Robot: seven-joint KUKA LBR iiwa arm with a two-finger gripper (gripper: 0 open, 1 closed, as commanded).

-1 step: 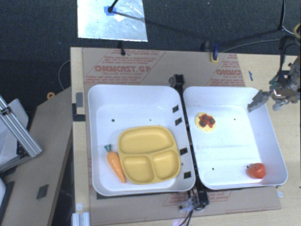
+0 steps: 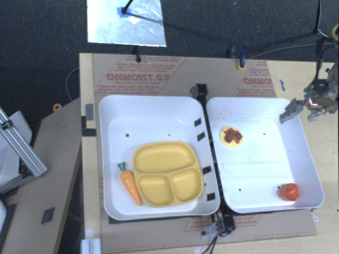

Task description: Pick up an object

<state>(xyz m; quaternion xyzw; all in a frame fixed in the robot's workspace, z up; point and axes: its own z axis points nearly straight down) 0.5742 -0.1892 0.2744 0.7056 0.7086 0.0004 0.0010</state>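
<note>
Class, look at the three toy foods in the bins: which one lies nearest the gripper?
The small yellow pastry with dark red topping, in the right bin's far half, lies nearest the gripper. The tomato and carrot lie farther away.

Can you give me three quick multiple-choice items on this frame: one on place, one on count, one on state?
1. Where does the carrot lie?
A. In the left bin, beside the yellow tray
B. In the right bin
C. On the tray

2. How many compartments has the yellow tray?
A. Two
B. Three
C. Five

3. Where is the gripper relative to the tomato?
A. Shut on it
B. Touching its top
C. Well apart from it, at the far right corner of the right bin

Answers: 1 A, the carrot lies on the bin floor along the tray's left edge. 2 B, one long section and two smaller ones. 3 C, the tomato sits alone in the near right corner.
</note>
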